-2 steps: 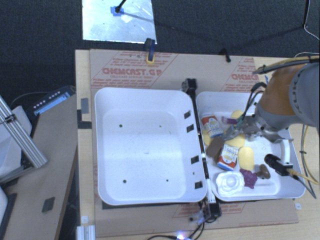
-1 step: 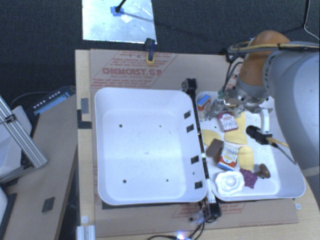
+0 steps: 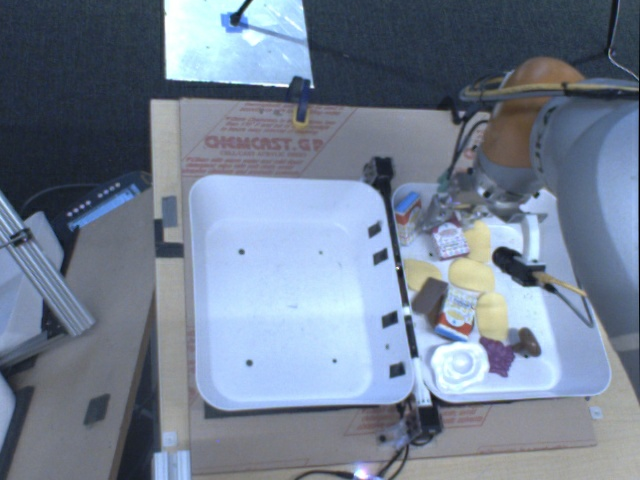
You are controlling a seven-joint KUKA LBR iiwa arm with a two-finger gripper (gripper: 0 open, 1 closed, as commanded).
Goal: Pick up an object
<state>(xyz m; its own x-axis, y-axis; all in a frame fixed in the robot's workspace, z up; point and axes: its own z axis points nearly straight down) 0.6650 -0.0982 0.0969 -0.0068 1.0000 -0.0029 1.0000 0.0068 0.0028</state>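
Brown cardboard (image 3: 270, 138) lies on the table (image 3: 110, 308) and carries two white bins side by side, the left bin (image 3: 290, 298) and the right bin (image 3: 585, 368). All the loose things lie in the right bin.

At its near edge sits one white round lid (image 3: 460, 366). One purple piece (image 3: 498, 356) touches it, and one small brown lump (image 3: 527, 342) is just beside that. Behind them one small carton (image 3: 460, 310) and one dark brown block (image 3: 431, 295) touch each other.

I count four yellow pieces (image 3: 472, 273). That one is behind the carton, another (image 3: 492, 314) is just right of the carton, a third (image 3: 421, 270) is near the wall between the bins, and a fourth (image 3: 481, 236) is farther back. Beside the fourth lies one red and white packet (image 3: 451, 240), and in the far left corner one blue and white box (image 3: 406, 209).

The claw (image 3: 440, 211) hangs low between the box and the packet, on the grey arm (image 3: 590, 158). How wide the claw is open, and whether it holds anything, I cannot tell.

Beyond the bins one blue and yellow clamp (image 3: 299, 101) sits at the cardboard edge. Farthest away, one shiny metal sheet (image 3: 235, 28) lies on a dark surface (image 3: 80, 68).
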